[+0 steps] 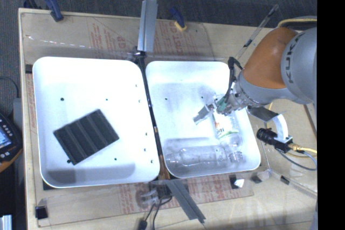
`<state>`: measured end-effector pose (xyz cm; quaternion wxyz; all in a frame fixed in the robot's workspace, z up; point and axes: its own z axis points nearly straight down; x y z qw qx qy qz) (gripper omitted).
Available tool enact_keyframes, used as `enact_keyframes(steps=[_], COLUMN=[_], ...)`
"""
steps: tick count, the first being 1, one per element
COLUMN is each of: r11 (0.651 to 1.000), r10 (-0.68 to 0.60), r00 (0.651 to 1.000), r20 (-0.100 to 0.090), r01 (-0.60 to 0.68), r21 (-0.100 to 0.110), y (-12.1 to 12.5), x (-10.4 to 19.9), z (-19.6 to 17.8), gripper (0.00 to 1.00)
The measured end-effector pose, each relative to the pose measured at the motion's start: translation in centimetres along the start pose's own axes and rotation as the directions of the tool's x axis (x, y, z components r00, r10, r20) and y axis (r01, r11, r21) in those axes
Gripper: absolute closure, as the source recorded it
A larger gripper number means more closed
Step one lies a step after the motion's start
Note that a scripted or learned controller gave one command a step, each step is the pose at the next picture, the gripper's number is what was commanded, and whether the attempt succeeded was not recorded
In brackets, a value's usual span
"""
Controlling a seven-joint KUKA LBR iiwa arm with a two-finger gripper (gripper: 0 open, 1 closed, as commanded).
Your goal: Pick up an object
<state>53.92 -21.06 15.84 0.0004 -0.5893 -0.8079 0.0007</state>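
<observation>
Right bin (161, 83): clear bottle (202, 157) lying along near wall; tube (226, 125) just above bottle, by right wall. Gripper (211, 111) low over tube's upper end; grip state cannot tell. Left bin (43, 78): black ridged pad (86, 136). Progress: nothing lifted; grasp and lift remain.

The arm (291, 64) is grey, with a rounded orange band above the wrist and dark "KUKA" lettering on the grey shell at its 3 o'clock side. Thin black cables run along it toward a small metallic gripper (211, 110), apparently silver.
</observation>
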Motion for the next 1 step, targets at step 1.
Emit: enact_keyframes(steps=[1], r11=[1.000], r10=[0.000], r00=[1.000], r20=[0.000], r01=[0.000], r21=[0.000], y=[0.00], x=[0.00], z=[0.00], gripper=[0.00])
